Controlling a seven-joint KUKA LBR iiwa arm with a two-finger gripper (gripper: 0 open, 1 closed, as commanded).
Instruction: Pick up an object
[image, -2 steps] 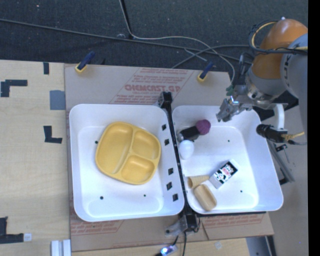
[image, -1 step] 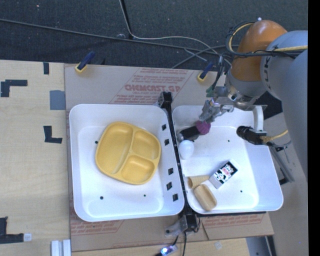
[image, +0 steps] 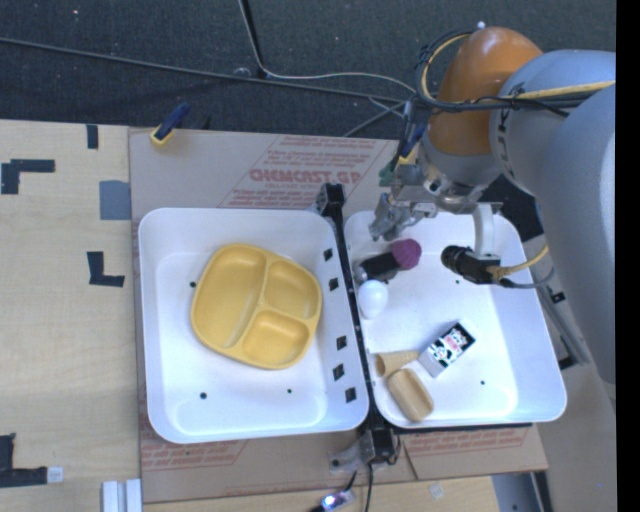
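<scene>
Bench: pale wood (image: 50, 330) under a brown cardboard sheet (image: 300, 170) with red print; dark floor with cables lies beyond it.
Near edge: a black clamp (image: 365, 450) sits where the two bins meet, at the front of the bench.
Right bin, front: the white right bin (image: 520, 400) holds a tan bread-like piece (image: 408, 393) close to its front wall, with a small tan cone-like piece (image: 388, 362) touching it.
Right bin, middle: a small black-and-white box (image: 446, 348) lies tilted, just beside the tan pieces.
Right bin, left side: a white ball (image: 372, 297) rests near the divider; a black object (image: 378, 266) lies just behind it, touching a purple rounded object (image: 406, 253).
Left bin: the white left bin (image: 165, 400) carries a yellow divided tray (image: 256, 305), lying flat with three compartments.
Gripper: the gripper (image: 385, 228) hangs over the rear left part of the right bin, just above the purple and black objects; whether its jaws are wide or narrow cannot be told, and nothing is seen between them.
Arm: the grey arm (image: 570, 130) with its orange band (image: 480, 75) comes in from the right, over the back of the right bin.
Far edge: a blue-and-yellow clip (image: 170, 123) grips the cardboard's rear left corner.
</scene>
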